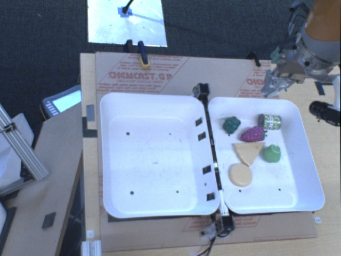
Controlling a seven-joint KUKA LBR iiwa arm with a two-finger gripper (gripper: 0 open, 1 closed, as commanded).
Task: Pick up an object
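The right bin (305, 188) holds several small objects: a dark green lump (231, 125), a purple bunch of grapes (252, 135), a small green-and-white can (270, 121) lying on its side, a light green fruit (272, 153), a tan wedge (248, 152) and a tan round disc (240, 175). My gripper (270, 87) hangs above the bin's far rim, up and slightly right of the can, with nothing seen in it. The arm with its orange band rises behind it at the upper right.
To the left stands the other white bin (154, 153), joined to the right one by a black-clipped divider (209, 143). Both rest on a cardboard sheet (160, 73). A silvery plate (127, 15) lies on the dark floor at the back.
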